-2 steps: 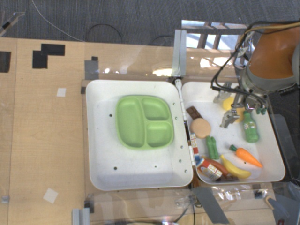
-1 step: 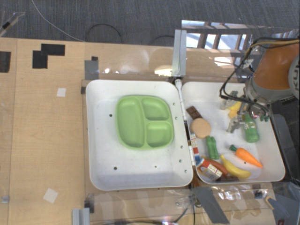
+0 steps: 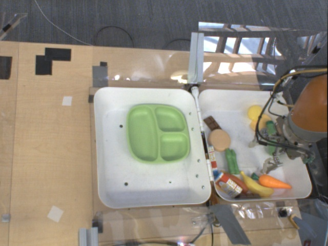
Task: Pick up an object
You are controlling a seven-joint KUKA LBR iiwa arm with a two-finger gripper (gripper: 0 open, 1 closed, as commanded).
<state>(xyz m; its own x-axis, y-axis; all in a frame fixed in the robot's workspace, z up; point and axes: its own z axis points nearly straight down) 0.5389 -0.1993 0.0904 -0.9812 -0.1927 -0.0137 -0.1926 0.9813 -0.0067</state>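
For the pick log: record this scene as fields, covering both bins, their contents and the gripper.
left bin: holds a green divided plate
right bin: toy food
near front wall: carrot, banana, green vegetable
mid bin: round tan piece, brown bar just behind it
far side: yellow fruit, partly behind cables
arm: orange band above right bin
gripper: low in right bin, just behind the carrot; finger state unclear

A light green divided plate (image 3: 157, 133) lies in the white left bin (image 3: 110, 188), while the white right bin (image 3: 233, 109) holds an orange carrot (image 3: 274, 182), yellow banana (image 3: 256, 185), green cucumber (image 3: 232, 161), tan disc (image 3: 220, 140) and yellow lemon (image 3: 255, 114) on the pale wood table (image 3: 46, 152).
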